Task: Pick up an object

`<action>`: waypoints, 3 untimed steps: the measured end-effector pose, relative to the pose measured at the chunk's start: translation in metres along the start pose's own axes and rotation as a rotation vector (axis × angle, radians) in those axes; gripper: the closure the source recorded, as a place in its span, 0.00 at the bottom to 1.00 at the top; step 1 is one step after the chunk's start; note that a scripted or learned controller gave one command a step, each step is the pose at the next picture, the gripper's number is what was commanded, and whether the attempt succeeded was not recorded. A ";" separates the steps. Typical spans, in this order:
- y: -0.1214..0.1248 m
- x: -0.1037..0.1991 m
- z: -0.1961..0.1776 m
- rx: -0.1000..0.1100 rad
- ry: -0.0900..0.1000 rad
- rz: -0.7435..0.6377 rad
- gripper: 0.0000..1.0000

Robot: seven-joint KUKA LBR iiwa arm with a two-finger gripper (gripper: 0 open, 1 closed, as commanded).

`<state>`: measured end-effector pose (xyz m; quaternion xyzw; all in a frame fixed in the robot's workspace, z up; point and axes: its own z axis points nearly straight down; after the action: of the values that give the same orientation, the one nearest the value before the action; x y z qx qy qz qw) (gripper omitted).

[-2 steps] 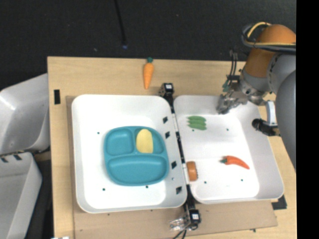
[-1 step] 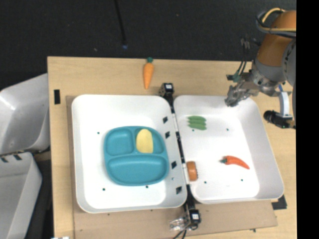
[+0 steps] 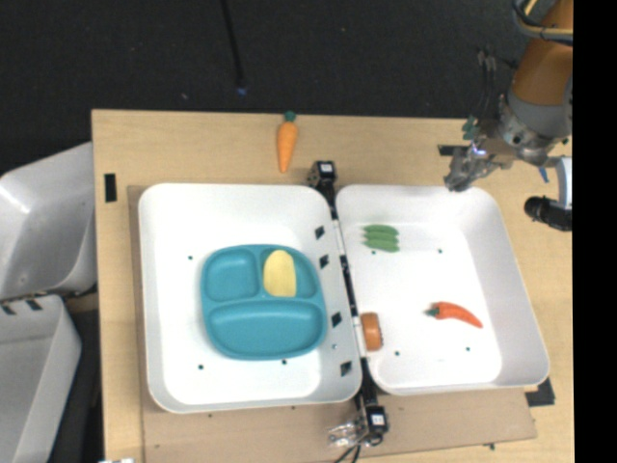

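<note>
Above right bin's [image 3: 501, 222] far corner, gripper [image 3: 467, 177] hangs clear, finger state unreadable; chili pepper [image 3: 454, 313], green beans [image 3: 382, 238] lie unobstructed.

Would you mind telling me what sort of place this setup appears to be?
Probably a robotics lab's grasping bench, not a kitchen: an arm with a claw hangs over two white bins, and the food is toy-like, such as a carrot on the wooden bench and a chili.

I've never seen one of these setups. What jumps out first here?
A bright blue divided tray in the left bin, with a yellow piece in its upper right compartment. An orange carrot lies outside the bins on the bench, and the claw hangs over the right bin's far corner.
</note>
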<state>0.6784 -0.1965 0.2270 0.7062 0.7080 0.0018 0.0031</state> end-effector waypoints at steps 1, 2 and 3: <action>0.000 -0.004 -0.045 0.000 -0.001 -0.001 1.00; -0.004 0.043 -0.048 0.006 0.001 -0.002 1.00; -0.012 0.094 -0.032 0.007 0.001 -0.003 1.00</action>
<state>0.6661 -0.1026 0.2590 0.7054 0.7088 -0.0002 0.0001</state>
